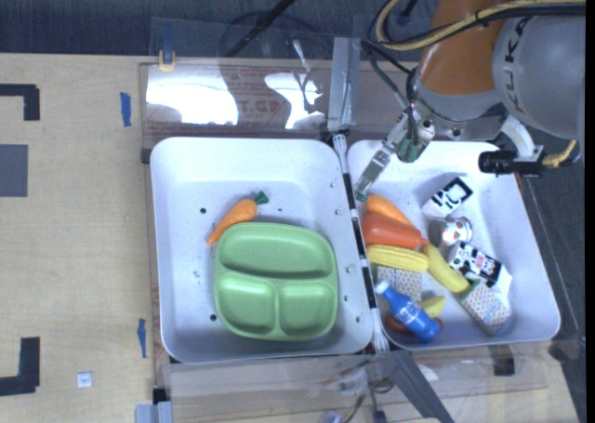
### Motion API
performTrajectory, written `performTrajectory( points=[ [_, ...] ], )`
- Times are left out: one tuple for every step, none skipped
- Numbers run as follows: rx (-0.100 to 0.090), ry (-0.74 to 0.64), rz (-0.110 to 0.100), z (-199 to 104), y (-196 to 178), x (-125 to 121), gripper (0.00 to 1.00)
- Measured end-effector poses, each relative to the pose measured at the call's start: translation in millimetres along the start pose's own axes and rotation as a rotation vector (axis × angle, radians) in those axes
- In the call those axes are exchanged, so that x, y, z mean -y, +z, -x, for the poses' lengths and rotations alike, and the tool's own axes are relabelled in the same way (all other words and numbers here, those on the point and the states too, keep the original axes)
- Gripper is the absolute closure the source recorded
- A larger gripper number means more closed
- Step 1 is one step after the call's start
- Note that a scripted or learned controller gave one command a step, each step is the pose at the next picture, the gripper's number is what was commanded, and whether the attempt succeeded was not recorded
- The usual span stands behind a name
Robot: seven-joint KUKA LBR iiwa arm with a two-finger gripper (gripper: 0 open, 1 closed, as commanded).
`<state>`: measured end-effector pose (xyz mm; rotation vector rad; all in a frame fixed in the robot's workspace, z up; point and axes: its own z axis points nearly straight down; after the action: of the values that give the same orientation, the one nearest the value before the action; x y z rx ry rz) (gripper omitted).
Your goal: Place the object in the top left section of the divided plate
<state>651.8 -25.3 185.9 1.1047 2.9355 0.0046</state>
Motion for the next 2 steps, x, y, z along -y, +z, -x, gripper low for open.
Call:
performTrajectory(
  points=[
    [-0.003,-0.286,-0.002,-66.6,-0.1,-49.0,0.0],
    [0.001,-0.56,0.002,-84.2,-9.0,-108.4,0.0]
  ],
)
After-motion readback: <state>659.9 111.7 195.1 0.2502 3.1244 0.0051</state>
